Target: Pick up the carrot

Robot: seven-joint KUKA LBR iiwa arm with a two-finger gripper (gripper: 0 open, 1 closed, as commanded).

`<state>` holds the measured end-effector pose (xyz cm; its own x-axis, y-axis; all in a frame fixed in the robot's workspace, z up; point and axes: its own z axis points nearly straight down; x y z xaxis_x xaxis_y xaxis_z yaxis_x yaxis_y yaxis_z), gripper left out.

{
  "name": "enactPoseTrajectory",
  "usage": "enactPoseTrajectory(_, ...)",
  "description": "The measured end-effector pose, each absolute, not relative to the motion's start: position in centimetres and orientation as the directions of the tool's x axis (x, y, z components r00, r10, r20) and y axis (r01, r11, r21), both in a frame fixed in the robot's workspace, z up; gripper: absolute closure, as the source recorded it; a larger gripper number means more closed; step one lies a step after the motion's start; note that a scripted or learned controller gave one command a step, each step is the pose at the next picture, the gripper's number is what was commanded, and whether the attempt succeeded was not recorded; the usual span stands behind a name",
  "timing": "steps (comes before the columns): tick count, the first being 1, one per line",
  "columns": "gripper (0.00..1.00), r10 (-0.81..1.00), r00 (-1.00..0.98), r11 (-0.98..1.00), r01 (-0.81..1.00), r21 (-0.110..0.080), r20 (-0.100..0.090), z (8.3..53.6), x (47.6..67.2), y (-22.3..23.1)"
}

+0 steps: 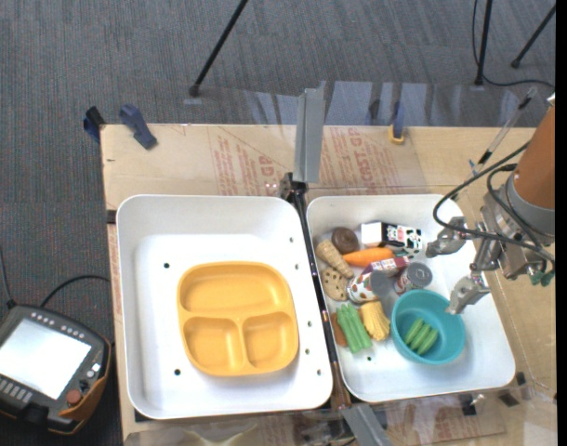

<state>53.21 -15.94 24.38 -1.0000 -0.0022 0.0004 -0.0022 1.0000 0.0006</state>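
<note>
Carrot (369,257) among toys in right bin, left of open claw (455,270).

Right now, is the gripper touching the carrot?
Apart. The camera view shows the gripper over the bin's right side, with white floor between it and the carrot.

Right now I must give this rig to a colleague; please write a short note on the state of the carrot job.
End effector: open, holding nothing, above the right side of the right bin, beside the teal bowl.
Carrot: lies in the right bin among the other toy food, apart from the end effector.
Yellow tray: in the left bin.
Done: no grasp yet.
Left: reach the carrot, grip, lift.
</note>
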Motion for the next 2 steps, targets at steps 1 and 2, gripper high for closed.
enactPoseTrajectory(1,0.00,0.121,-0.993,0.993,0.121,0.004,0.014,11.9,54.9,-8.1)
enactPoseTrajectory(2,0.00,0.161,-0.987,0.987,0.161,0.000,-0.005,10.6,63.9,-9.0)
